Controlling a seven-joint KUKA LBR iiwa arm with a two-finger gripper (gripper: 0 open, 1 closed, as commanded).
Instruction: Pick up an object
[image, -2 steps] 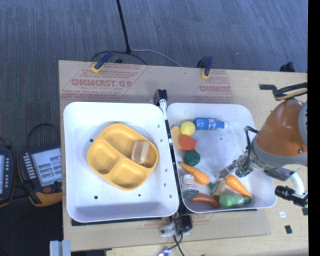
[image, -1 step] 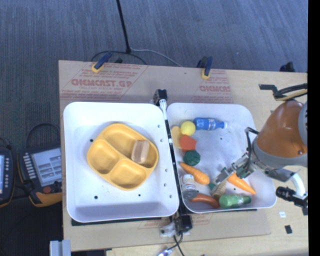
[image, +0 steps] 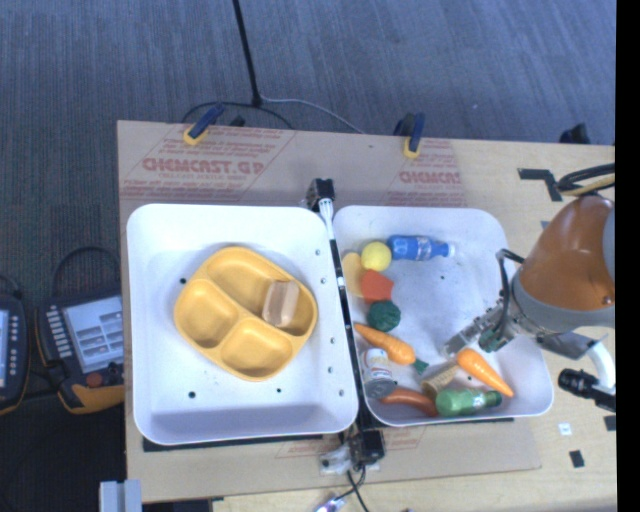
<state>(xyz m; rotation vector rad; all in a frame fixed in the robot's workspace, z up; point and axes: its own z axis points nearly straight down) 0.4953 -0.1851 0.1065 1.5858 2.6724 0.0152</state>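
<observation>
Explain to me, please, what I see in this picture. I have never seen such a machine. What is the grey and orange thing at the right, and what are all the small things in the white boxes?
The single camera looks down from above on a bench with two shallow white bins. The grey and orange thing is a robot arm reaching in from the right. Its gripper, a two-finger claw, is low in the right bin, close to an orange toy carrot. I cannot tell whether it grips anything. That bin also holds a blue bottle, a yellow ball and other toy foods. The left bin holds a yellow divided tray with a tan block in one compartment.
</observation>
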